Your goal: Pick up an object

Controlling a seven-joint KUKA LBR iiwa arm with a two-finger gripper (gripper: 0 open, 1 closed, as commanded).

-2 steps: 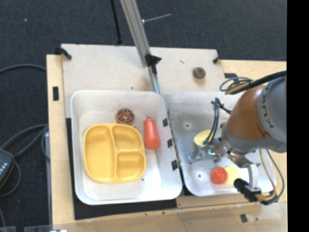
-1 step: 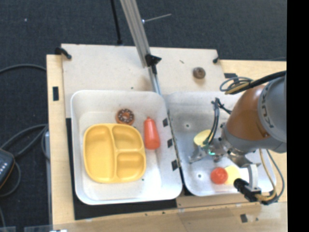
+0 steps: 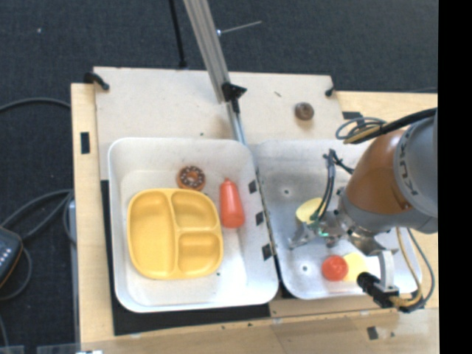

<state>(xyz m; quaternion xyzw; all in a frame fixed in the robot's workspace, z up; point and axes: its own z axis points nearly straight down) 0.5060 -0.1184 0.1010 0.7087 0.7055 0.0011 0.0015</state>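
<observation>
- We see the pincer (image 3: 318,231) low inside the right-hand shallow white bin (image 3: 284,175), under the grey arm with its orange band (image 3: 380,179); whether it is open or closed we cannot tell, since the wrist hides much of it.
- The nearest candidate is the small round red object (image 3: 335,268), lying just beside the pincer, toward the bin's near edge. It is round, so it has no long axis to line up with.
- A pale yellow-green rounded object (image 3: 308,211) sits at the pincer's far side, touching or almost touching it; we cannot tell which.
- A pale yellow piece (image 3: 355,261) lies just beside the red one, crowding its right side.
- The bin's near wall is close behind the red object, so we judge the room freest from above and from the left.
- In the left white bin (image 3: 118,161), the yellow divided plastic tray (image 3: 175,233), the upright-lying red-orange cylinder (image 3: 231,203) and the small brown ring doughnut (image 3: 191,177) are well apart from the pincer.
</observation>
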